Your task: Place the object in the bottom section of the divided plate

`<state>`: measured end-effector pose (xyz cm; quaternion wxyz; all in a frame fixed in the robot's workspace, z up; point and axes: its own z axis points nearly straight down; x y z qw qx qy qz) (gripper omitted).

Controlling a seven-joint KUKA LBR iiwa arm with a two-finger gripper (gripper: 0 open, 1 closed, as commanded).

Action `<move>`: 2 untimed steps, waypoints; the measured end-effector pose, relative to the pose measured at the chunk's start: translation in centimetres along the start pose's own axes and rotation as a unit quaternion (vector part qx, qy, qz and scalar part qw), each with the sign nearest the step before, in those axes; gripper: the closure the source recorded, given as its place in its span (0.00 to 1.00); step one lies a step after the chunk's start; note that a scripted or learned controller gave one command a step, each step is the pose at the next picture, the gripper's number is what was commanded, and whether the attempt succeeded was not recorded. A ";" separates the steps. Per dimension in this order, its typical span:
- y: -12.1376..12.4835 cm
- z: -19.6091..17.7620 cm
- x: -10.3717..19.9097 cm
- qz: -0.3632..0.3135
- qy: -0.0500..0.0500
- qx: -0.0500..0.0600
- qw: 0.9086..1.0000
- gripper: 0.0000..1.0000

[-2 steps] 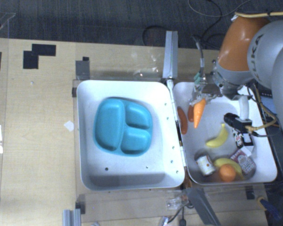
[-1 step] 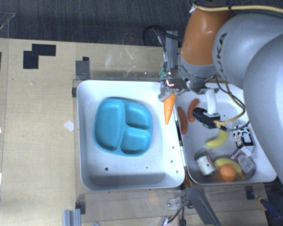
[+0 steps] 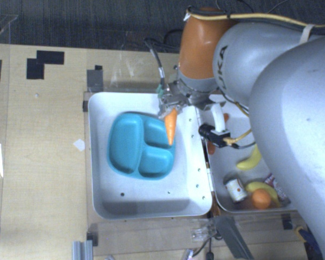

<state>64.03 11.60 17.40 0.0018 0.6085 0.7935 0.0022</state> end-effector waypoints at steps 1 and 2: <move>3.3 4.0 7.4 -0.038 0.000 0.000 0.999 1.00; 3.4 3.9 7.4 -0.038 0.000 0.000 0.999 0.00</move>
